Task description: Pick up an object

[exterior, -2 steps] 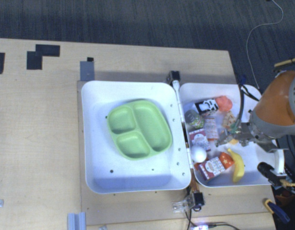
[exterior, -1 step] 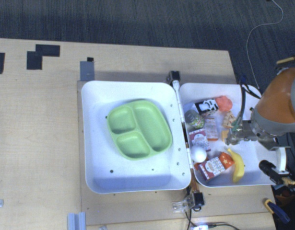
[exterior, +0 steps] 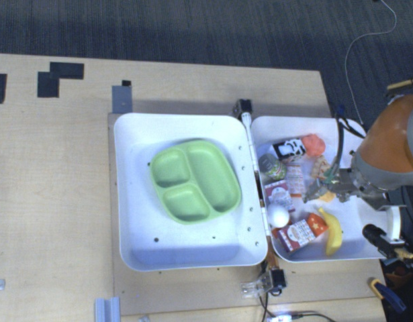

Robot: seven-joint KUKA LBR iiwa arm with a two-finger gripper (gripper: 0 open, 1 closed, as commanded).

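A pale wooden bench (exterior: 52,180) is carrying two white bins. In the left bin (exterior: 135,247) a green divided plate (exterior: 194,180) is lying; the gripper (exterior: 325,188) is hanging over the right bin (exterior: 354,250), whose near edge is holding a banana (exterior: 333,232).

A green divided plate (exterior: 195,180) lies in the left white bin (exterior: 135,247).
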